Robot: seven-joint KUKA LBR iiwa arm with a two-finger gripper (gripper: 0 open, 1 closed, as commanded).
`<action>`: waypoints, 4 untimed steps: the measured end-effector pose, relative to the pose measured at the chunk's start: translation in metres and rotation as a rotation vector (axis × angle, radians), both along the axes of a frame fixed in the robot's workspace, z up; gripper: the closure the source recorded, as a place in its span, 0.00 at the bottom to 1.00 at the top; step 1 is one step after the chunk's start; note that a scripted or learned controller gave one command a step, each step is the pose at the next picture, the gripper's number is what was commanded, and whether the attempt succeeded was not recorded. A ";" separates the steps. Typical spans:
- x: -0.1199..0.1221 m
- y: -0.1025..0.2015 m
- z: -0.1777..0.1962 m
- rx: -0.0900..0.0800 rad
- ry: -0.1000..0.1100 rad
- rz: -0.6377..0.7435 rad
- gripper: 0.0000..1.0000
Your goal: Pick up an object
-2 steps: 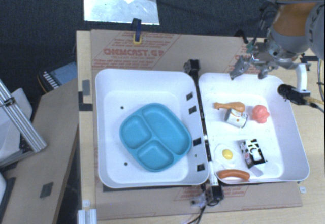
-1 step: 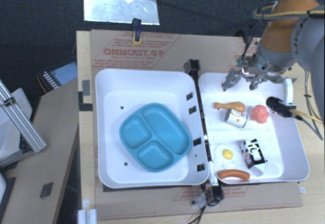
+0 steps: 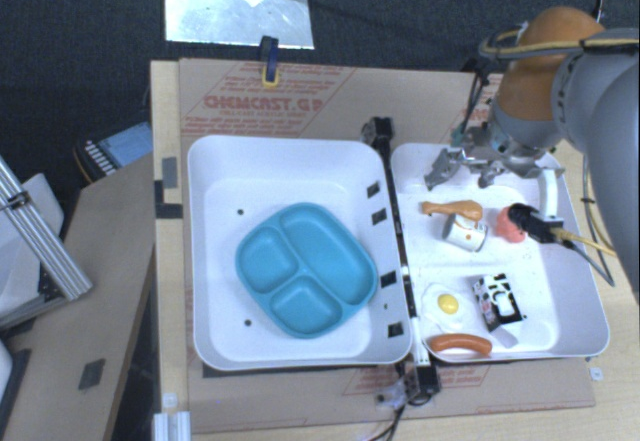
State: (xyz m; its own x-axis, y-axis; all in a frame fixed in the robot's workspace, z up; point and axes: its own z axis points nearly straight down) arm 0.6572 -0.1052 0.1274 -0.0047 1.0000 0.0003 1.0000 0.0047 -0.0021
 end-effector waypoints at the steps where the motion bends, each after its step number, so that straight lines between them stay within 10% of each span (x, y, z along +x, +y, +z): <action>1: 0.000 0.001 -0.045 0.000 0.000 0.000 0.00; 2: 0.002 0.000 -0.031 -0.001 -0.007 0.001 1.00; 4: 0.004 -0.008 0.092 -0.002 -0.011 -0.003 1.00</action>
State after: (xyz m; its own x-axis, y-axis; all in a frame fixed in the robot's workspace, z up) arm 0.6615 -0.1134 0.2190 -0.0015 1.0000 -0.0020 1.0000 0.0016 0.0090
